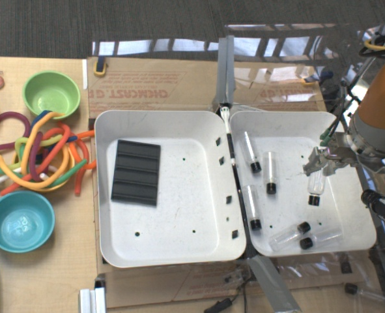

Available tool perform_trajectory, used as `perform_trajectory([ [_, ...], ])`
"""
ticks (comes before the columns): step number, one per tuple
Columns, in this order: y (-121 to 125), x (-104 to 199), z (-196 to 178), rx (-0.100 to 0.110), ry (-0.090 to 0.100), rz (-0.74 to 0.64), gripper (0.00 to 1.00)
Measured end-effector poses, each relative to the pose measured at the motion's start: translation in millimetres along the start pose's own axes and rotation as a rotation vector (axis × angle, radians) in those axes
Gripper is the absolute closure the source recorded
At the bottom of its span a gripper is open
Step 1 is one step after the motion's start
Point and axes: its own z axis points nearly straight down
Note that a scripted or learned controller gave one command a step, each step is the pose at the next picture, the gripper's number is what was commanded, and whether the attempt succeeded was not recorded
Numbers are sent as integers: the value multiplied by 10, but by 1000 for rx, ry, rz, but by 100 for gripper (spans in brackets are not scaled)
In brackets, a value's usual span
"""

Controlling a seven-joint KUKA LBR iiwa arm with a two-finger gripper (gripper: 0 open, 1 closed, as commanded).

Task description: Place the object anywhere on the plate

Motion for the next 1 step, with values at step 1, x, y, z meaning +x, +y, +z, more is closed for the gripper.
perform_trajectory([
  [1, -486, 275, 672, 3, 1, -157, 100],
])
